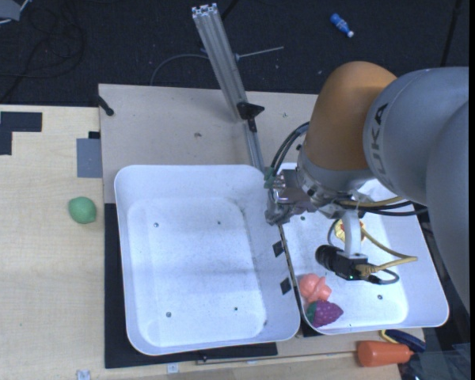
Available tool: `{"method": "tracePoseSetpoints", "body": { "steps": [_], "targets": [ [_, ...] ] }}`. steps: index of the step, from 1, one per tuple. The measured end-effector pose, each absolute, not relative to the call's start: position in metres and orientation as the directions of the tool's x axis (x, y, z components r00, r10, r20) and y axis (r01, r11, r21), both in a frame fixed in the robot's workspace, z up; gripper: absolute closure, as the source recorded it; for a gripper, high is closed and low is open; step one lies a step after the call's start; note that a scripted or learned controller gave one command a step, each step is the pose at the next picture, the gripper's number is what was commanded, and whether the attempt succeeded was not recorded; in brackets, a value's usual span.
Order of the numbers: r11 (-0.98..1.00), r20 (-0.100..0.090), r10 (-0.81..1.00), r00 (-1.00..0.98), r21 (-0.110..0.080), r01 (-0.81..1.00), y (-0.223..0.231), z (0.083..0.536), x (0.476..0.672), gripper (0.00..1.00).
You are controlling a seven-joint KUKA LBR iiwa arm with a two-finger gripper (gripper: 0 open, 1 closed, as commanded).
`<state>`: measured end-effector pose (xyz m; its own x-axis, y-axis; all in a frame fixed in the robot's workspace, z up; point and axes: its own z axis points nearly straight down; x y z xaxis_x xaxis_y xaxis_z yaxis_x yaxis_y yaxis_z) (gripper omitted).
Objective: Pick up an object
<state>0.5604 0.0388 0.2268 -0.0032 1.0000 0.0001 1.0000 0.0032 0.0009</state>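
Gripper [280, 206] is positioned over the adjoining rims of left bin [190, 252] and right bin [400, 295]; whether it is open or closed cannot be told. Pink item [315, 286] and grapes [326, 313] lie in the right bin, at 5 o'clock from the gripper.

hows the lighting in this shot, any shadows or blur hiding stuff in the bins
Camera view: the light is soft, with no harsh glare. A broad grey shadow lies across the left bin. The arm, nearest the lens, looks slightly soft and hides part of the right bin. The pink toy and purple toy read clearly. The floor at the top is very dark.
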Motion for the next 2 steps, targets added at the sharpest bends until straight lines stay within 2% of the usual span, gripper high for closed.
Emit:
{"method": "tracePoseSetpoints", "body": {
  "steps": [1, 2],
  "targets": [
    [0.002, 0.000, 1.000, -0.002, -0.001, 1.000, 0.0874, 0.2193, 0.5677, 1.00],
    [0.001, -0.001, 1.000, -0.001, 0.000, 1.000, 0.0867, 0.2197, 0.5677, 0.00]
  ]
}}
